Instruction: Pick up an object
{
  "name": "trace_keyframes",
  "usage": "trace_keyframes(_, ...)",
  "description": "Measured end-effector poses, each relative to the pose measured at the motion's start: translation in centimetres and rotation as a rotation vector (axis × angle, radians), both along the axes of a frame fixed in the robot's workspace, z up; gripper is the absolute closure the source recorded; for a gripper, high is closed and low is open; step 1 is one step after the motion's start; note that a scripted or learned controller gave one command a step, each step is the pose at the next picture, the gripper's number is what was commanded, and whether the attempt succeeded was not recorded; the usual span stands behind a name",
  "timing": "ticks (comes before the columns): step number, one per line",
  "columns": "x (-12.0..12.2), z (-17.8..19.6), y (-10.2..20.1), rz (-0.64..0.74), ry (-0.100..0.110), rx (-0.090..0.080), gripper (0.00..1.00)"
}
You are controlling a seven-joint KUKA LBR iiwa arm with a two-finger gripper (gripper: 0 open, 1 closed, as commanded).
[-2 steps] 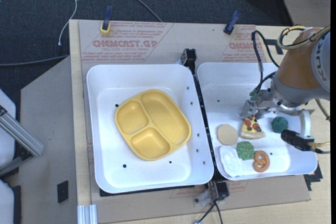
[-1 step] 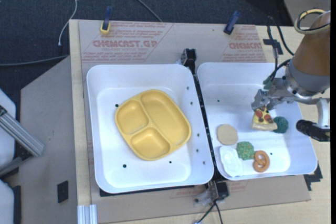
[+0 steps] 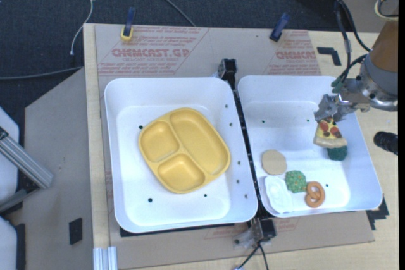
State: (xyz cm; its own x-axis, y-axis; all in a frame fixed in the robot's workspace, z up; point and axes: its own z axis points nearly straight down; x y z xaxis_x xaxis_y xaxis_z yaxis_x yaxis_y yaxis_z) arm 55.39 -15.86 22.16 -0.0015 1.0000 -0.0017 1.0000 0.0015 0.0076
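Far off to the gripper's left, well apart from it, the left bin holds a yellow divided plate with three compartments, lying flat and slightly turned. It plays no part in the step in hand, as far as one can judge.

Closer in, still to the gripper's left and somewhat below it in the view, the right bin carries a small group: a round tan cookie, a green broccoli floret just beside it, a white piece under the floret's left side, and an orange pretzel touching or nearly touching the floret.

The gripper hangs at the bin's right side, directly over the upper tip of a pizza slice. Whether it is spread, clenched or gripping cannot be told; the fingertips blur into the slice's top edge.

The pizza slice looks like the likely target. It is a toy wedge, yellow on top with red dots, with a dark green base at its lower end, lying near the bin's right wall and apart from the other food.

To do this well, the fingers should straddle the narrow upper part of the wedge across its width, come down low enough to seat on its sides, close firmly, then lift straight up, keeping clear of the right wall.
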Motion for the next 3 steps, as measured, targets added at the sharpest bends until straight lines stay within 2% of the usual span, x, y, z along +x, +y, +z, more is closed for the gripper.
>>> trace_keyframes(1, 0.1, 2.2, 0.0, 0.000, 0.003, 0.001, 1.00)
trace_keyframes(2, -0.1, 3.0, 5.4, 0.005, 0.008, 0.005, 1.00)
trace_keyframes(3, -0.6, 1.5, 11.0, 0.005, 0.012, 0.006, 1.00)
